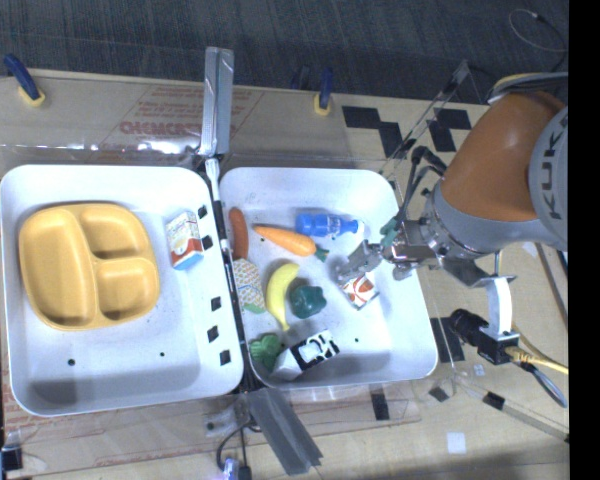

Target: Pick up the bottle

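We see the blue bottle lying on its side in the right bin, just up-left of the pincer. Whether the pincer is wide or narrow, we cannot tell.

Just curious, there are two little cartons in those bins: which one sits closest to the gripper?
The red-and-white carton in the right bin, just below the gripper. The other carton lies in the left bin beside the yellow tray.
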`<state>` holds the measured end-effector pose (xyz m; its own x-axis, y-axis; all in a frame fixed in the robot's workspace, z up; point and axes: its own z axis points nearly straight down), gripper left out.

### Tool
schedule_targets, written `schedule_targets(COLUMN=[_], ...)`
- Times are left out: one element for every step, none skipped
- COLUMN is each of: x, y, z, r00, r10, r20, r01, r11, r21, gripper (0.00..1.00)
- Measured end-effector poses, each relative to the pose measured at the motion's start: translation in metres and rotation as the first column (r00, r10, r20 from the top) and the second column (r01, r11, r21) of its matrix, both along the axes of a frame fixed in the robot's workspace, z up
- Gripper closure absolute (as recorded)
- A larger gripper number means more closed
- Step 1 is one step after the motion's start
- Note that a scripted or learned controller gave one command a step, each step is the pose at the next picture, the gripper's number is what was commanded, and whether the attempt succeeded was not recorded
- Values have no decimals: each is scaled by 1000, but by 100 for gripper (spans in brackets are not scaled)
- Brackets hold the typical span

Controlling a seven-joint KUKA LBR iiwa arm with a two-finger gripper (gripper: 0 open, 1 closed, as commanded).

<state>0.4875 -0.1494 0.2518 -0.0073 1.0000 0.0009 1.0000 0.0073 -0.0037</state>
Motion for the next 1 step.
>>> schedule_targets(x=[63], y=[-36], z=[42], r00=[990], r10=[-141], r20=[3], r01=[141], r11=[990], r21=[-3], gripper=[0])
